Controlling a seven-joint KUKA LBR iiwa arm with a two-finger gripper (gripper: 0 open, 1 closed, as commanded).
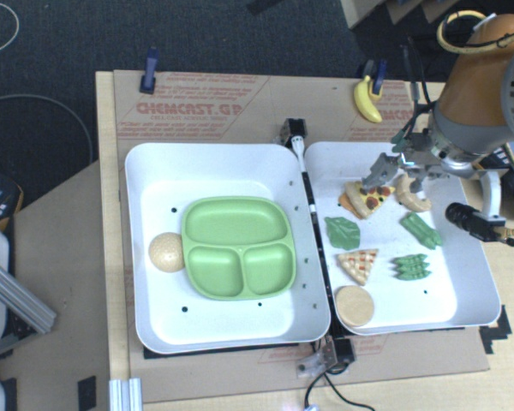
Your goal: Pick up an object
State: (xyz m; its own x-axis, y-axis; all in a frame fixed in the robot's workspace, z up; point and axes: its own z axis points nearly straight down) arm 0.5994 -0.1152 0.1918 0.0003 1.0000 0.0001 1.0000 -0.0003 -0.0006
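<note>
In the right white bin [471, 302], a small pizza-like toy slice with red dots [365, 199] lies partly hidden under the grey metal tool [392, 171], whose opening I cannot tell, while the grey and orange arm [480, 75] is cut off at the right.

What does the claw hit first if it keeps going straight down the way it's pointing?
Most likely the toy pizza slice with red toppings lying on the right white bin's floor. The claw hangs just above and right of it, but depth is unclear from this slanted view.
</note>
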